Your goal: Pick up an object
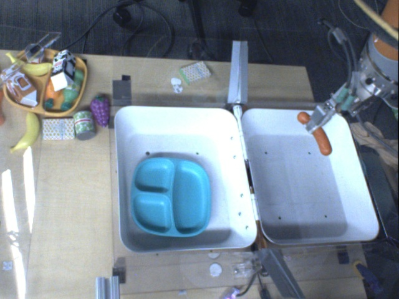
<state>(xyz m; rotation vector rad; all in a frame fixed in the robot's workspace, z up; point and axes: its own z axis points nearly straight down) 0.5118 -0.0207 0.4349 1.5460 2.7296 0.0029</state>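
The gripper sits over a small sausage in the right bin, fingers clamped across its middle. It looks light, smooth and likely slippery, so mid-length is the sensible grip.

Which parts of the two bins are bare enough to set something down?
Right bin: bare floor below the hot dog and gripper. Left bin: a bare strip above the blue divided plate; its lower half is crowded.
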